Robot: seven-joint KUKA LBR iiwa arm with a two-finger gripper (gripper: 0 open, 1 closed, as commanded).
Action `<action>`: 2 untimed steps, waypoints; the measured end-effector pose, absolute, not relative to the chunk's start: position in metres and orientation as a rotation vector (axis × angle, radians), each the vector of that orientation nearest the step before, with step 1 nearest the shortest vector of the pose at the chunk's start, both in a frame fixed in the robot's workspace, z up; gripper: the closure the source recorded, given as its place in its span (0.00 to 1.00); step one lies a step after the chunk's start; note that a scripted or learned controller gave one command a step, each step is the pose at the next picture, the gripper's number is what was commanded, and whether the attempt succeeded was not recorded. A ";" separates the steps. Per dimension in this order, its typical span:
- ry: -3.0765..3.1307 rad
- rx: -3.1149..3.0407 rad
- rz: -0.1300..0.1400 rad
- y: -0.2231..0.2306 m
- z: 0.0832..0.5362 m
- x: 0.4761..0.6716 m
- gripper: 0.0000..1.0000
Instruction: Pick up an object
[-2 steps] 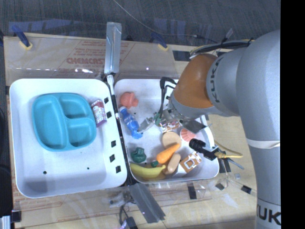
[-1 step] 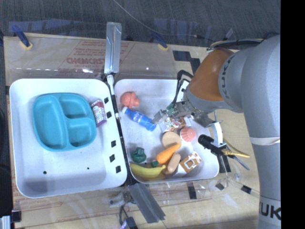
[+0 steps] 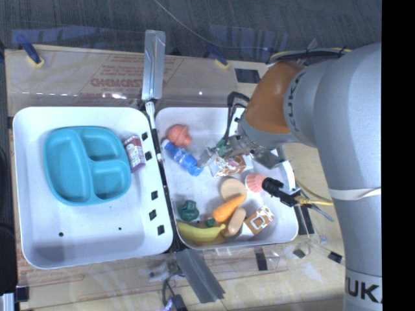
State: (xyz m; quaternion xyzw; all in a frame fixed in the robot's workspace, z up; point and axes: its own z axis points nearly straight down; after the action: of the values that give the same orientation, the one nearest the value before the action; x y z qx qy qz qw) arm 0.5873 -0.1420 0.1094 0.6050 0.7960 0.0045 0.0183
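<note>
1. The arm [image 3: 305, 102] reaches in from the right and bends down over the right bin [image 3: 194, 118], which is where nearly all the loose things lie, so that is the sensible place to hunt for something to lift.
2. The gripper [image 3: 228, 149] hangs low over the upper middle of that bin, just above or at a crinkled snack packet [image 3: 229, 166]. How wide it stands, and whether it has hold of anything, I cannot tell; the wrist and the packet's shiny wrap blur together there.
3. The packet is my guess for the thing aimed at, since it lies directly under the tool. It is flat and slippery, so a pinch may slide off.
4. Just beside it to the left lies a blue bottle [image 3: 183, 159], and above that a pink toy [image 3: 178, 135]; both sit apart from the tool.
5. Toward the near edge the pile is crowded: a banana [image 3: 200, 232], a carrot [image 3: 228, 208], a small box [image 3: 259, 220] and a dark green piece [image 3: 189, 210] touch or nearly touch, which makes a clean grasp harder there.
6. The left bin [image 3: 32, 173] holds a blue divided tray [image 3: 86, 164] with a small can [image 3: 135, 153] at its right side, well apart from the arm.
</note>
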 end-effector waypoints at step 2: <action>2.314 2.131 -0.006 -0.098 0.093 0.656 0.00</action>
State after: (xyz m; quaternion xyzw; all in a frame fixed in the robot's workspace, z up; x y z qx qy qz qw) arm 0.6561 -0.0980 0.0927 0.6774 0.7356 -0.0018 -0.0023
